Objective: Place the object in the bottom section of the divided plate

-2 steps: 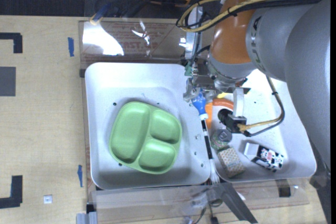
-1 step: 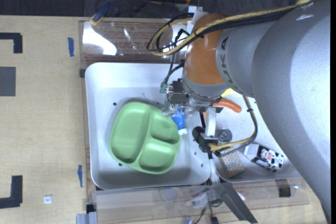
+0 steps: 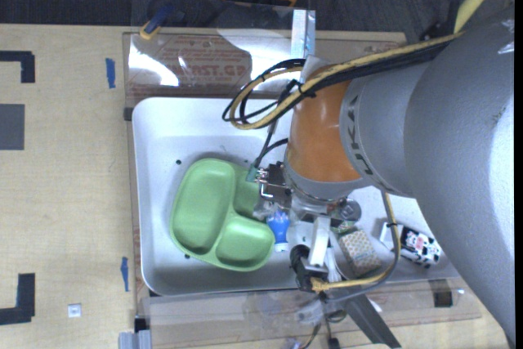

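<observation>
White bin [image 3: 155, 176] holds green divided plate [image 3: 219, 215], sections bare as far as visible. My gripper [image 3: 282, 226] hangs at plate's right edge; cannot tell whether anything is held. Small blue object [image 3: 279, 223] seen there, just beside plate. Patterned block [image 3: 357, 251] and small cow-print toy [image 3: 419, 248] lie right of wrist.

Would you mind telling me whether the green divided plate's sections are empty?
Empty where visible: the green divided plate shows bare sections; its right edge is hidden behind the arm.
</observation>
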Controlling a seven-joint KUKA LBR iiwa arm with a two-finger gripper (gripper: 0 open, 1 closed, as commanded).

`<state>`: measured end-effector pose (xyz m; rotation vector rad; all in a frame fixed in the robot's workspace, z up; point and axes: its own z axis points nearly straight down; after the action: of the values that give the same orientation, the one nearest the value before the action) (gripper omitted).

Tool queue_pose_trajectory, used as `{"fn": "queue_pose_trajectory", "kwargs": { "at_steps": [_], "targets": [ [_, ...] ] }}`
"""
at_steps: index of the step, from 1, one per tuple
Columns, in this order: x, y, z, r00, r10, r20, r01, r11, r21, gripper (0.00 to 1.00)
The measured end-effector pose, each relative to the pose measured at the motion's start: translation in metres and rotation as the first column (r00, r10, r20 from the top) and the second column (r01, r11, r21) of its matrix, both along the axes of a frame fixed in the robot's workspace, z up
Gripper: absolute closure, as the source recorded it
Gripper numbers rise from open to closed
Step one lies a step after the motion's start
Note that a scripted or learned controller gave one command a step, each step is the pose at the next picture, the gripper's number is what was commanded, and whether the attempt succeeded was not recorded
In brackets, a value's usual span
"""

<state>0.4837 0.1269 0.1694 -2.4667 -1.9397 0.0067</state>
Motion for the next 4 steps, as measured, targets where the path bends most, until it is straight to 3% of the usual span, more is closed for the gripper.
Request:
{"fn": "queue_pose_trajectory", "kwargs": {
  "at_steps": [1, 2, 3, 4],
  "targets": [
    [0.015, -0.035, 0.014, 0.925, -0.38, 0.004, 0.38, 0.925, -0.002, 1.0],
    [-0.006, 0.021, -0.016, 0.774, -0.633, -0.001, 0.633, 0.774, -0.005, 1.0],
    [0.028, 0.085, -0.038, 0.846, -0.532, 0.004, 0.532, 0.846, -0.002, 1.0],
    [0.028, 0.085, -0.038, 0.846, -0.533, 0.003, 0.533, 0.846, -0.003, 0.0]
  ]
}}
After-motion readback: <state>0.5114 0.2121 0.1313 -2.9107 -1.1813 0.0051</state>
